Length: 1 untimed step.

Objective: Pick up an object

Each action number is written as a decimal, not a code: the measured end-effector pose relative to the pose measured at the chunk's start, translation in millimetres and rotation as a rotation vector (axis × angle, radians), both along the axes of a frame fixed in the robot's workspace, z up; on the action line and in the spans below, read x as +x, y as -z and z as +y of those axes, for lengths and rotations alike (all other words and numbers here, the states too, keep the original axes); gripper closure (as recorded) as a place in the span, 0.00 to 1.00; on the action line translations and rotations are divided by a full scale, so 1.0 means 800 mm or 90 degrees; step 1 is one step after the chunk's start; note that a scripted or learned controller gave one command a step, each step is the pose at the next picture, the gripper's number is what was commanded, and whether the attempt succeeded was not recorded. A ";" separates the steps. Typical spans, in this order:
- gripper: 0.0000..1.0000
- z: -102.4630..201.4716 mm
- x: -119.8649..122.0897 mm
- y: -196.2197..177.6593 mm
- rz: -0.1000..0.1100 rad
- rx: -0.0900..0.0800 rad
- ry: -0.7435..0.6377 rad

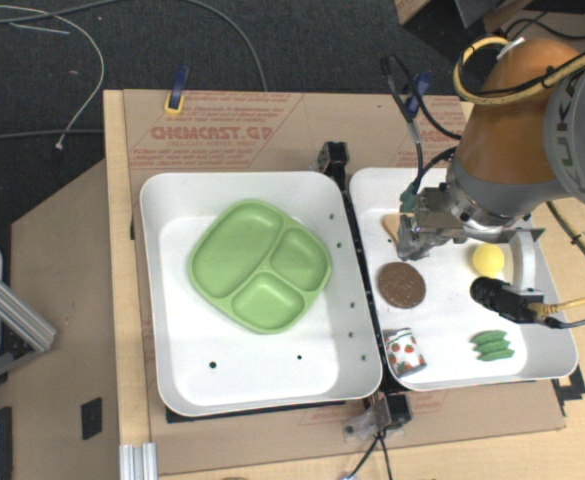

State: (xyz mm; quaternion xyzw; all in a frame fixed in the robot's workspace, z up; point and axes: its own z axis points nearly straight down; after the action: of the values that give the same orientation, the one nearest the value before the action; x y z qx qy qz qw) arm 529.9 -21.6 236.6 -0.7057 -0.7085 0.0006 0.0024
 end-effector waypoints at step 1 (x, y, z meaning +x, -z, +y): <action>1.00 0.066 0.015 0.016 -0.001 0.000 -0.001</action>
State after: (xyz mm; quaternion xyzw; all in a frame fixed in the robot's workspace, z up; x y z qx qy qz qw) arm 542.2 30.9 223.5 -0.7053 -0.7089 0.0001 0.0013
